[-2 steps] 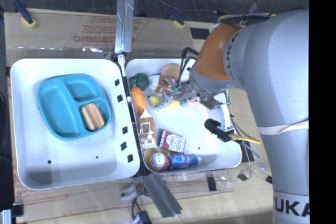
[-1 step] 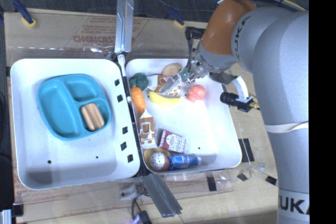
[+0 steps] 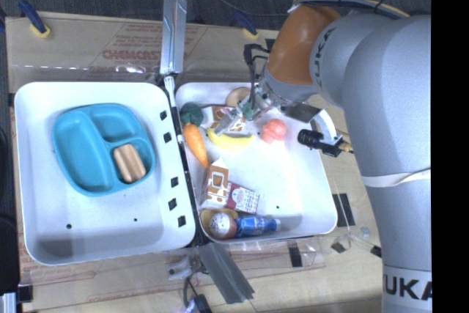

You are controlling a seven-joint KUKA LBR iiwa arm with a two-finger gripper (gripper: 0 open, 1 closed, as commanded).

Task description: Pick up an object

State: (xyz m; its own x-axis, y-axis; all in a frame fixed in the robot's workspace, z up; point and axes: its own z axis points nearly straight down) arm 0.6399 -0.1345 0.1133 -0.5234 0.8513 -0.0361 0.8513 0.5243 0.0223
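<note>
Reaching in from the right, my gripper (image 3: 238, 116) is down in the right bin (image 3: 311, 179), at its upper left area. Can't tell gripper state or whether it has hold of anything; the tip is small and cluttered against the objects under it

Closest candidates:
- banana (image 3: 229, 139): just below the tip, touching or nearly so, lying flat
- pink round fruit (image 3: 273, 130): just right of the banana, near the tip
- dark green round item (image 3: 191, 113): left of the tip, against the bin's left wall
- carrot (image 3: 195, 143): below that, angled along the left wall
- tan round piece (image 3: 236, 95): just above the tip, partly hidden by my wrist

Further off, at the bin's lower part: small carton (image 3: 215, 185), red packet (image 3: 244, 199) beside it, blue bottle (image 3: 256, 225) lying flat, round brown item (image 3: 219, 225) touching it

Left bin (image 3: 44, 223) has a blue divided plate (image 3: 95, 150) with a bread roll (image 3: 129, 162) in its lower right compartment, well apart from my gripper
</note>
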